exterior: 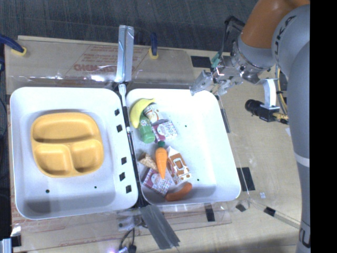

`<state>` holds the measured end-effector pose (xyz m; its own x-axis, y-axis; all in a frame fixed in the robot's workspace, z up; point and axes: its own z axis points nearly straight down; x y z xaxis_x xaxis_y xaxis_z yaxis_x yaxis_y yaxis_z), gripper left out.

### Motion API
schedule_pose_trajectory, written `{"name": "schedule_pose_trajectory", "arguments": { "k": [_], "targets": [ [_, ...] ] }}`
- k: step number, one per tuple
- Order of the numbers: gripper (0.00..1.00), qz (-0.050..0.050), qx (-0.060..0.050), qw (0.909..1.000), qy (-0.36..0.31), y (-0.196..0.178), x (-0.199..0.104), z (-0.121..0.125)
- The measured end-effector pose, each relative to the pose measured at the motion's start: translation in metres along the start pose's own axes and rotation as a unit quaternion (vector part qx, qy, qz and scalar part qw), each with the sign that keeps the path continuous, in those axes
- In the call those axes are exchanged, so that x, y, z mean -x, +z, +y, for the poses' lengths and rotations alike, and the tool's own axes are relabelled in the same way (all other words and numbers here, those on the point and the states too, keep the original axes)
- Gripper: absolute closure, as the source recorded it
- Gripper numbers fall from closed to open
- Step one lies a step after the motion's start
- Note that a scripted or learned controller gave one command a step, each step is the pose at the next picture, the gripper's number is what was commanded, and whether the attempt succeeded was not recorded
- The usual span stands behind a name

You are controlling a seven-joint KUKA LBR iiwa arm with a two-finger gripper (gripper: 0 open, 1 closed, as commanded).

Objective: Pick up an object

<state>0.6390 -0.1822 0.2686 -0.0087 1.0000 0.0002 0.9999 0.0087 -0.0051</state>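
Observation:
The right bin (210,141) holds a pile of things along its left side. A yellow banana (137,112) lies at the top, with a green can (148,126) beside it. Below them are an orange carrot (161,162), a red-brown sausage (179,192) and printed snack packets (179,167). My gripper (210,85) hangs over the far right corner of this bin, well apart from the pile. Its fingers stand open with nothing between them.
The left bin (21,183) holds a yellow divided plate (67,143). A metal divider post (125,51) rises between the bins at the back. The right half of the right bin floor is bare white.

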Motion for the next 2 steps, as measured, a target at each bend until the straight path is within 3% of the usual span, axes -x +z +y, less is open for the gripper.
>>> {"name": "schedule_pose_trajectory", "arguments": {
  "k": [1,2],
  "targets": [
    [0.00,-0.001,0.003,0.9960,-0.089,0.012,0.024,0.019],
    [0.00,0.000,0.001,0.9678,-0.252,0.093,-0.017,-0.058]
  ]
}}
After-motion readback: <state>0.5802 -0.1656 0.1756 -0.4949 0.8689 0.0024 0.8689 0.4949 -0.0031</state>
